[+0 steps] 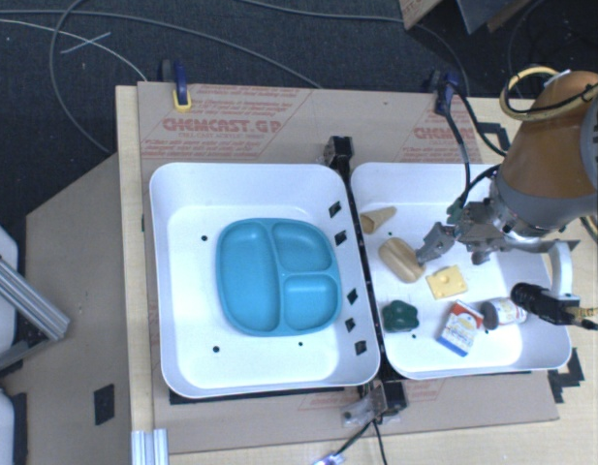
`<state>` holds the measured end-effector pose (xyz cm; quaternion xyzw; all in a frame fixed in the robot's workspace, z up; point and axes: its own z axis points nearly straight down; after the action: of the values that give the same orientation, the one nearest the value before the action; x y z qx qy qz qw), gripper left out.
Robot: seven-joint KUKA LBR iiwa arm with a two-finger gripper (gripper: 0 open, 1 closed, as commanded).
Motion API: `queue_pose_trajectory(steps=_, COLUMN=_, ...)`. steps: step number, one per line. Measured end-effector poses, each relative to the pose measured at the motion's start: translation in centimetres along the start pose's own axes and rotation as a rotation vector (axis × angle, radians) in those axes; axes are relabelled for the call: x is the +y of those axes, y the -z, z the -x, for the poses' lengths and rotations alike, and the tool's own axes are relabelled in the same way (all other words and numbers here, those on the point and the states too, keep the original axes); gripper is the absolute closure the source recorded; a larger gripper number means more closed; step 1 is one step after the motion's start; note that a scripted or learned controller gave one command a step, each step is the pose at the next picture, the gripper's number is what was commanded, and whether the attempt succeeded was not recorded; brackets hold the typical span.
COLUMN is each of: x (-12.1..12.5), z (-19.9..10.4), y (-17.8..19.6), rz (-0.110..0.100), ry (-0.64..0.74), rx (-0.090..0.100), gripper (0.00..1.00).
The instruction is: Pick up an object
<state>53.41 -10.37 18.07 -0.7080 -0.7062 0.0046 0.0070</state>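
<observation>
Right bin (415,177) partly hidden by arm, gripper (436,243) above tan block (400,260), finger state indiscernible

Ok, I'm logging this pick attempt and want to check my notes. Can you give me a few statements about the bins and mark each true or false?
1. The blue divided plate lies in the left bin. True.
2. The green object sits on the plate. False: it lies in the right bin, near the divider.
3. The hand is over the right bin. True.
4. The yellow cheese block is in the left bin. False: it is in the right bin.
5. The hand holds the bread piece. False: nothing shows between its fingers.
</observation>
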Motion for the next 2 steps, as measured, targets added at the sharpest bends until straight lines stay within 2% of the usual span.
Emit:
queue_pose_trajectory(steps=1, x=0.3, z=0.0, y=0.7, rz=0.014, ry=0.003, rx=-0.002, gripper=0.00)
queue_pose_trajectory(steps=2, x=0.0, z=-0.1, y=-5.6, rz=0.009, ry=0.002, rx=-0.001, gripper=0.00)
